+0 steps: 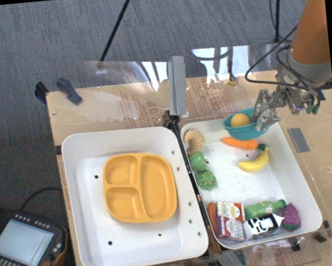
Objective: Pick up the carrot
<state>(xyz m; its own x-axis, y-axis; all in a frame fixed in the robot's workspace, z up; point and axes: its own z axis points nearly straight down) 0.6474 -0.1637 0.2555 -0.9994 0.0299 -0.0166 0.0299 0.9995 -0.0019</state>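
The carrot [241,144] is orange and lies flat in the right bin [293,172], just below a teal bowl [243,130] that holds a yellow-orange ball [239,119]. My gripper [268,111] hangs over the bowl's right rim at the bin's far right corner, up and to the right of the carrot. It looks open, with nothing between its fingers. The grey arm with its orange band [311,25] comes in from the upper right.
A banana [254,161] lies just below the carrot. A beige shell-like piece [194,138], a green pepper [197,161] and broccoli [206,180] line the right bin's left wall. Cartons [229,220], a green bottle [265,209] and purple grapes [290,217] sit at its front. The left bin [94,237] holds a yellow divided plate [140,187].
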